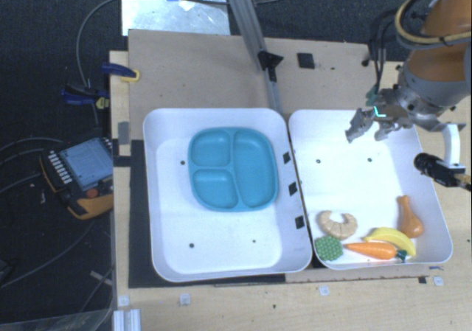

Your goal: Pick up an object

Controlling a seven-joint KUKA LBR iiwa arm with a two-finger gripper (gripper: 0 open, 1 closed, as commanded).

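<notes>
The claw point(371, 127) hangs over the far part of the right bin point(324, 175), fingers spread apart w/ nothing between them. All the pickable items sit bunched in that bin's near corner, well apart from it: croissant point(337, 224), broccoli point(329, 248), carrot point(371, 250), banana point(391, 237), and a brown drumstick-like piece point(409, 217) (long axis running toward the near edge). The next reach likely goes down-frame, toward the near rim.

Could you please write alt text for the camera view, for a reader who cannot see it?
A grey and orange robot arm holds its open, empty gripper above the right white bin, whose near corner holds toy food: croissant, carrot, banana. The left bin holds a blue divided plate.
</notes>
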